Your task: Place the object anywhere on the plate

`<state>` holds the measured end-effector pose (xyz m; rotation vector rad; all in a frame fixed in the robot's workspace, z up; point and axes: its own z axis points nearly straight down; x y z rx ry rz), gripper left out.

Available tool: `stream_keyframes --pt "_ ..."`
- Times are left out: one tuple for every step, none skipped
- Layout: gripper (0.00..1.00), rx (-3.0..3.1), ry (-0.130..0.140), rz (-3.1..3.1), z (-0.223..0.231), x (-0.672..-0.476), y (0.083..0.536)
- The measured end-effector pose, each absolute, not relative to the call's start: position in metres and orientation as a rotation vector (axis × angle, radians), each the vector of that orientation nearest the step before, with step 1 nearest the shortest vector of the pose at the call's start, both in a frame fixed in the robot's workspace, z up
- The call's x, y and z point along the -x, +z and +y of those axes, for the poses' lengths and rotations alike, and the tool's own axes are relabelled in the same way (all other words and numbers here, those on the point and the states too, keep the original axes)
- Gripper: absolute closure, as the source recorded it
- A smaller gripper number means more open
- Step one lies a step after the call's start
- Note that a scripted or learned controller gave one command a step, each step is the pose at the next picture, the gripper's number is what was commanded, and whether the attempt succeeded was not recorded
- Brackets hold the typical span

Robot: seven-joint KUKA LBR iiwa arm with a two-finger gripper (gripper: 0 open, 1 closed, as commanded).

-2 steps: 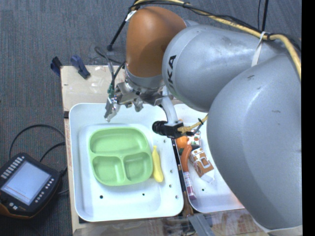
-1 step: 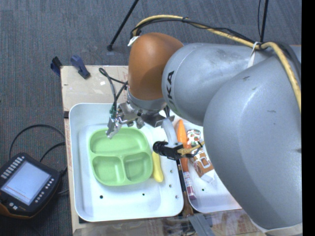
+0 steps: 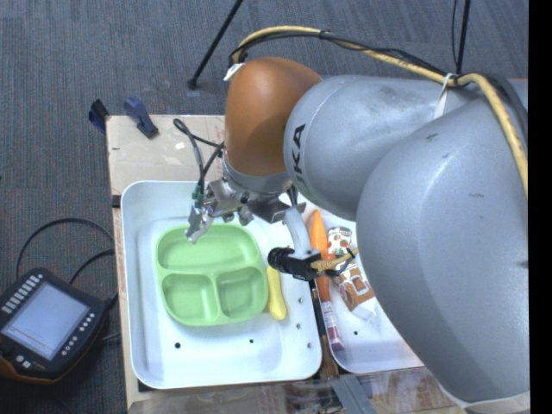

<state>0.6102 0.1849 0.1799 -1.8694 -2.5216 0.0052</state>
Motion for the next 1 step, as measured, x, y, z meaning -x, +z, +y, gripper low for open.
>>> stream_keyframes --pt "0.00 1.869 0.005 -2.522 0.1849 -0.6102 0.1799"
